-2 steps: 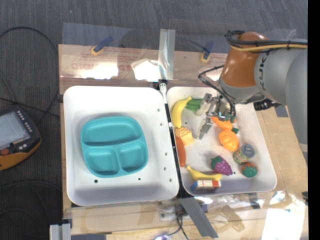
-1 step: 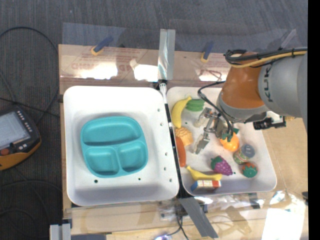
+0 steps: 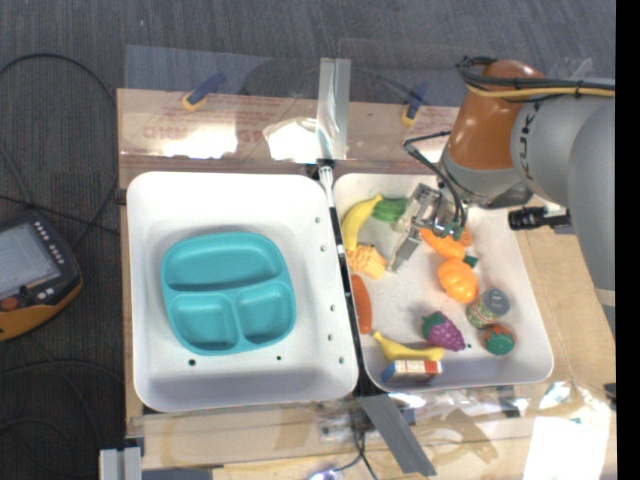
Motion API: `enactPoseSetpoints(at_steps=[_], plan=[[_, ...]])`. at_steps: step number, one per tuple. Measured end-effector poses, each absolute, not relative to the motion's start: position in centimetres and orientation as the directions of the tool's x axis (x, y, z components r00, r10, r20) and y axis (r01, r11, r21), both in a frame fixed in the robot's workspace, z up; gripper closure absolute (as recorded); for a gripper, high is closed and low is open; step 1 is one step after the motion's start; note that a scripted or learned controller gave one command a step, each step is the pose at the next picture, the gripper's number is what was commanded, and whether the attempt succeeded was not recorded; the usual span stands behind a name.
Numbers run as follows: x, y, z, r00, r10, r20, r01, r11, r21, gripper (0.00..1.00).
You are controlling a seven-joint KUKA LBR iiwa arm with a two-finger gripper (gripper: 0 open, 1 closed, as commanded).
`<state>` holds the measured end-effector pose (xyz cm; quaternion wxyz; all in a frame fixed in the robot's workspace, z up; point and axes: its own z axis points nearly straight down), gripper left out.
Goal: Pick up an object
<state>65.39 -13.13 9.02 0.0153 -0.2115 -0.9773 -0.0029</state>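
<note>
Overhead slanted view of the tabletop point(image 3: 150, 118) with two white bins. Reading from your left: the left bin point(image 3: 160, 368) lies well apart from the hand and carries a teal divided plate point(image 3: 230, 290). The right bin point(image 3: 525, 298) is where you find the hand point(image 3: 412, 236), low over the bin's upper middle, its two grey fingers point(image 3: 404, 251) pointing down and to the left with a narrow gap between them; you can see nothing clamped in that gap, so read the hand as slightly parted and holding nothing. Just left of the hand lie a yellow banana point(image 3: 356, 218) and, below it, a yellow corn piece point(image 3: 367, 261); a green vegetable point(image 3: 391, 209) sits just beside the hand's upper edge. Below and left, against the bin wall, is a red-orange chili point(image 3: 363, 304). Just right of the hand you see a carrot point(image 3: 447, 242), apparently touching it, and below that an orange fruit point(image 3: 460, 281). Further below the hand lie a second banana point(image 3: 405, 347), purple grapes point(image 3: 443, 330) and a small red-and-white box point(image 3: 411, 369); to the lower right, a small can point(image 3: 488, 307) and a strawberry point(image 3: 499, 341). Printing on the box and can is too small for you to read.
</note>
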Motion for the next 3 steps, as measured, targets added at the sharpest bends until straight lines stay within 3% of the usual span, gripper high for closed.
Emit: enactPoseSetpoints(at_steps=[1,2,3], plan=[[60.4,-15.8,9.1,-0.935,0.355,-0.013,0.355,0.935,0.001,0.00],[54.4,-15.9,9.1,-0.891,0.454,-0.016,0.454,0.891,0.006,0.00],[62.7,-17.6,9.0,-0.927,0.375,-0.015,0.375,0.927,0.002,0.00]])
